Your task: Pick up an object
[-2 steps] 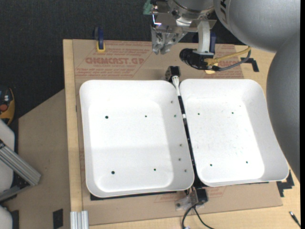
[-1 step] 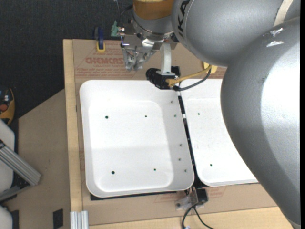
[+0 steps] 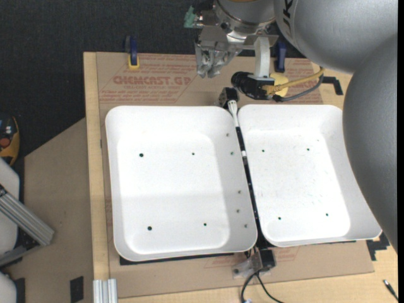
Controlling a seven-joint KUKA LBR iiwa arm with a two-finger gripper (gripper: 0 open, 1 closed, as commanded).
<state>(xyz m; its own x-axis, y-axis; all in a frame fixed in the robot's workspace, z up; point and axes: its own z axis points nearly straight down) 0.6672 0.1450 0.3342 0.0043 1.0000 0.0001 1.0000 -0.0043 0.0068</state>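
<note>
My gripper (image 3: 210, 63) hangs above the cardboard-covered bench (image 3: 158, 77), behind the far edge of the two bins and over the gap between them. Nothing shows beneath its tip except the bench surface. The left white bin (image 3: 120, 169) and the right white bin (image 3: 353, 169) lie side by side in front of it. Their floors show plain white with a few small dark dots.
A black strip (image 3: 243, 163) runs between the bins, ending in a small black piece (image 3: 227, 96) at its far end. A blue clamp (image 3: 131, 48) stands at the bench's back left. Metal rails (image 3: 25, 216) lie off the bench at the left.
</note>
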